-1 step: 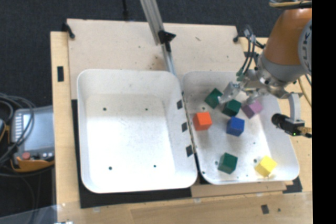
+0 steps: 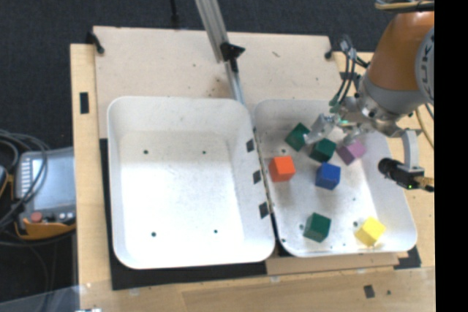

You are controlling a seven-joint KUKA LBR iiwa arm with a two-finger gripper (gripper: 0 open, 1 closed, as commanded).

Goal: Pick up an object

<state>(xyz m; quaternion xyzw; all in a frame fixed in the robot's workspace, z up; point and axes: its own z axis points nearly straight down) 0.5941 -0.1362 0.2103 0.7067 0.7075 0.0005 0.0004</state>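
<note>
Nearest, at 5 o'clock in the right bin (image 2: 398, 219), a yellow block (image 2: 370, 231) lies untouched, while the hand (image 2: 338, 129) hovers at 12 o'clock over a green block (image 2: 322, 150), fingers apart, nothing lifted yet

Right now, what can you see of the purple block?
The purple block is a small, matte cube, pale violet, lying tilted in the right bin near its upper right. The gripper hangs just above and left of it. A dark green block sits close on its left; contact between them is unclear. The blue block lies apart, below left.
</note>
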